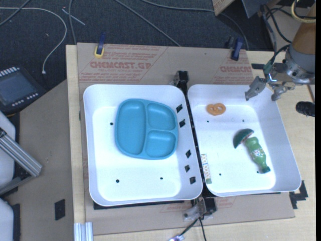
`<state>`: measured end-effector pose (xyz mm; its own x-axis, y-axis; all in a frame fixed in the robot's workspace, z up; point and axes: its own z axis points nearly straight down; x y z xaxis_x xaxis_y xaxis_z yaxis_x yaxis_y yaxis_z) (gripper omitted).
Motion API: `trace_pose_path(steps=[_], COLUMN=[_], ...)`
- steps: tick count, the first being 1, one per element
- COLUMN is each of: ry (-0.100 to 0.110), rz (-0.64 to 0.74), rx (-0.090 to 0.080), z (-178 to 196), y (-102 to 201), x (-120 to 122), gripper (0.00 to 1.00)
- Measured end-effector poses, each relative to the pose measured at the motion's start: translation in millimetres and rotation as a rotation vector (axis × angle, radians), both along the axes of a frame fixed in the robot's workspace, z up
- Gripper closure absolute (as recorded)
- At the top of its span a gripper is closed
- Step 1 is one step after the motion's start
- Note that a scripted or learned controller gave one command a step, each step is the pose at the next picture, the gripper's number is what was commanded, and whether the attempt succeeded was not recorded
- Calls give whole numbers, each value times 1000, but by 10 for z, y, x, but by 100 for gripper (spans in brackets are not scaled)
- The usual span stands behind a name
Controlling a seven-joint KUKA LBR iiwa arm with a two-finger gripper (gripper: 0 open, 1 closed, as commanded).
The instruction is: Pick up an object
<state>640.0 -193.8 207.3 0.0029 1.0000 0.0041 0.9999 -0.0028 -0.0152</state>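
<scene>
The gripper (pixel 265 89) hung over the top right corner of the right bin (pixel 281 182). Its 2 fingers (pixel 252 91) were spread apart w/ nothing between them. The arm (pixel 301 54) came in from the right, grey w/ an orange band.

In the right bin, a small orange ring (pixel 216 109) lay near the top edge, left of the middle. It was well apart from the gripper. A green bottle (pixel 257 152) lay on its side near the right edge, about halfway down, tilted w/ its dark cap end toward the bottom right corner. A dark green bit (pixel 243 135) was touching its upper end; can't tell what that was.

In the left bin (pixel 100 182), a blue plate (pixel 146 128) w/ 3 sections sat flat near the middle, a bit toward the top edge.

Both bins sat side by side on a brown board (pixel 150 54) w/ red letters. 2 blue clamps (pixel 101 45) held the board at its top edge.
</scene>
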Motion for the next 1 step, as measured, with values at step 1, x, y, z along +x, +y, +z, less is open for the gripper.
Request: trace_pose_path(steps=[1], ry=[-15], rz=[4], rx=[-4], z=[92], y=[6], x=[32], gripper=[0])
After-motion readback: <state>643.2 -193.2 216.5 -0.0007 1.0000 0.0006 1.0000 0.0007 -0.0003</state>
